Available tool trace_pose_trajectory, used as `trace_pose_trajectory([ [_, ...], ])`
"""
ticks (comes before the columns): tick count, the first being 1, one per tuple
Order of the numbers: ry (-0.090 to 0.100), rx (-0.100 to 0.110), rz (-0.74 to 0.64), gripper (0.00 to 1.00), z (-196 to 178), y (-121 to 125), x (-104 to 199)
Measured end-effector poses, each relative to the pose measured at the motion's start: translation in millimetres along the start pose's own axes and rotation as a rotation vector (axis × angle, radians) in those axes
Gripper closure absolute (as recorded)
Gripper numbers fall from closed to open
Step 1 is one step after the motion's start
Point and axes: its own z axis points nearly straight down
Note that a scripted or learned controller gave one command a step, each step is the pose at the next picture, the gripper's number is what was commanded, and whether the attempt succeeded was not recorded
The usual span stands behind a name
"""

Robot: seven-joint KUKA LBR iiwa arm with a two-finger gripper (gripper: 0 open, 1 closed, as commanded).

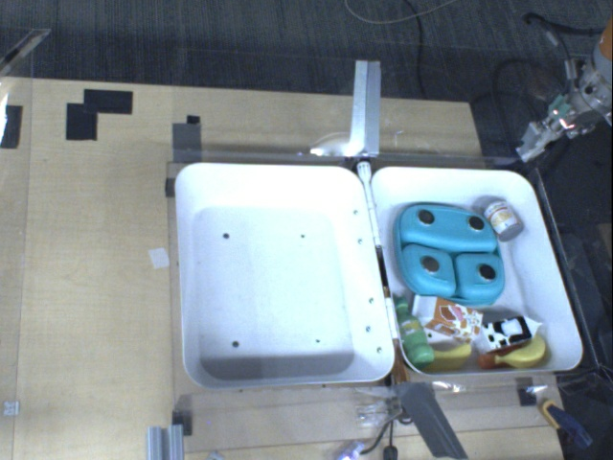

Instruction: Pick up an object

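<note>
Camera view from above: two shallow white bins sit side by side on a pale wooden bench (86, 286), a thin metal divider (367, 113) rising at the seam behind them. The left bin (192, 257) has its whole floor free, with only a few small dark dots on it, and its rounded rim is open to approach on every side. Dark floor runs along the top of the scene, with a thin cable (402, 3) looping across it.

The right bin (556, 266) is crowded. A light-blue moulded tray (450, 249) with four dark dimples fills the middle and back. Just beside its back right corner lies a small grey can (501, 218), tilted on its side, close to the back wall. Along the front wall a row of small things is packed together: a green bottle (414, 338) at the left corner, a printed orange-and-white packet (452, 320) leaning next to it, a black-and-white cow toy (506, 332), and a yellow banana (525, 355) at the right. Free floor shows mainly along the bin's right side.

At the upper right edge, well apart from both bins and outside the right bin's far corner, sits the gripper (551, 127); whether it is open or closed cannot be told, and nothing is seen in it.
</note>
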Motion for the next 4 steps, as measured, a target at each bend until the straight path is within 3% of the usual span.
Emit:
trace_pose_trajectory([
  [1,-0.001,-0.002,-0.21,1.0,-66.8,0.2,-0.5],
  [4,-0.021,-0.026,-0.218,1.0,-107.3,6.2,-0.2],
])
